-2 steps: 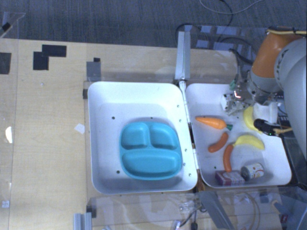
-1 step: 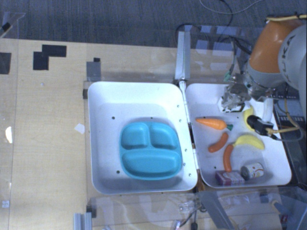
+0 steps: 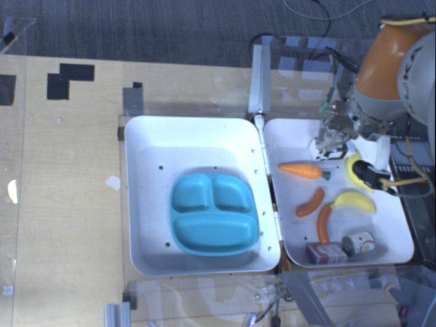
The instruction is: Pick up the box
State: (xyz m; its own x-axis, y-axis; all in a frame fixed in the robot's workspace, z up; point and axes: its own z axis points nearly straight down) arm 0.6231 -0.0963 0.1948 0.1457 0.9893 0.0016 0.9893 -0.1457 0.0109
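Note:
The box (image 3: 325, 253) is small and purple and lies at the front edge of the right bin (image 3: 293, 138), beside a can. My gripper (image 3: 330, 148) hangs over the back of that bin, above and to the right of the carrot (image 3: 300, 171), far from the box. Nothing shows between its fingers.
In the right bin lie a carrot, two red-orange sausages (image 3: 310, 202) (image 3: 324, 223), two yellow bananas (image 3: 354, 200) (image 3: 355, 169) and a silver can (image 3: 358, 243). The left bin (image 3: 146, 182) holds a blue divided plate (image 3: 213, 212). A metal post (image 3: 257, 80) stands between the bins at the back.

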